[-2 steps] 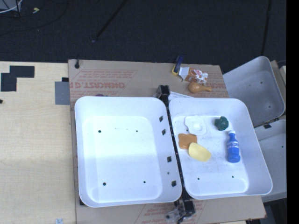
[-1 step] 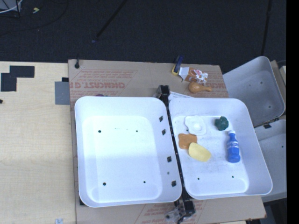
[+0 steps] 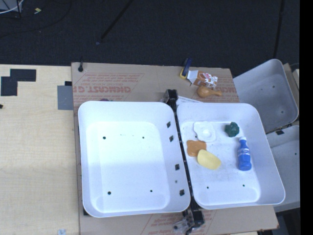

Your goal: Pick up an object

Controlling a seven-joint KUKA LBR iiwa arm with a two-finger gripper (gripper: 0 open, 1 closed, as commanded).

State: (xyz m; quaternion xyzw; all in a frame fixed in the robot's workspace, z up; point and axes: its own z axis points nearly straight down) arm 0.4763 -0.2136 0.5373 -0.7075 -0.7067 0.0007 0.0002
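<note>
Blue bottle (image 3: pixel 244 155), yellow obj (image 3: pixel 209 159), prob. sponge, in R bin (image 3: pixel 266 180).

Left bin (image 3: pixel 98 116): white, shallow.
Cardboard sheet (image 3: pixel 122 84): under both bins, red print.
Surface (image 3: pixel 34 151): pale wood.
Floor (image 3: pixel 146 23): dark, cables.

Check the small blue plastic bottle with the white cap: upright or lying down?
Lying down. The small blue plastic bottle rests lengthwise on the right white bin's floor, white cap toward the far side.

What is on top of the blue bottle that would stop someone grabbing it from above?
Nothing visible covers it. The blue bottle lies alone in the right bin, apart from the green lump above it and the yellow piece to its left.
</note>
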